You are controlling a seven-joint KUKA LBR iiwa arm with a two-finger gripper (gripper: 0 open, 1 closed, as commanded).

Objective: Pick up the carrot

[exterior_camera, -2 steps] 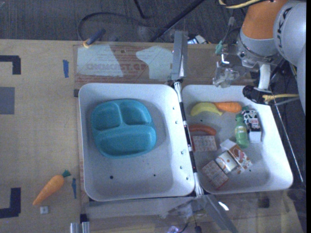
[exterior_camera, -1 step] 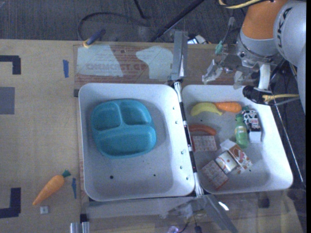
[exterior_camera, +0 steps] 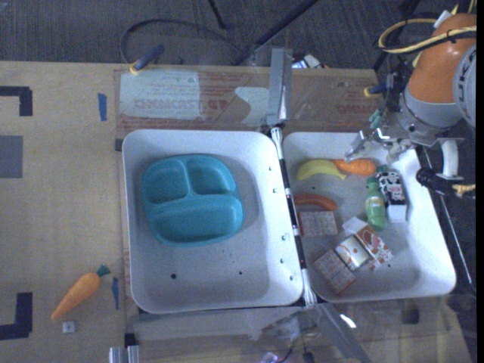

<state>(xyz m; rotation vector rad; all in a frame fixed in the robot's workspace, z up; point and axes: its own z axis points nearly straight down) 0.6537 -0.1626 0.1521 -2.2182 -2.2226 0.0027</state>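
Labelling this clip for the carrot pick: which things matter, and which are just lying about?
Job: hand, orange carrot beside it, right bin.
Lying about: banana, green bottle, blue tray, second carrot on the bench.

arm [exterior_camera: 446, 66] cut by right edge, claw [exterior_camera: 361, 147] blurred

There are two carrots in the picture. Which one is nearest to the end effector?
The carrot in the right bin, beside the banana, just under the end effector. The other carrot lies outside the bins, far left on the bench.
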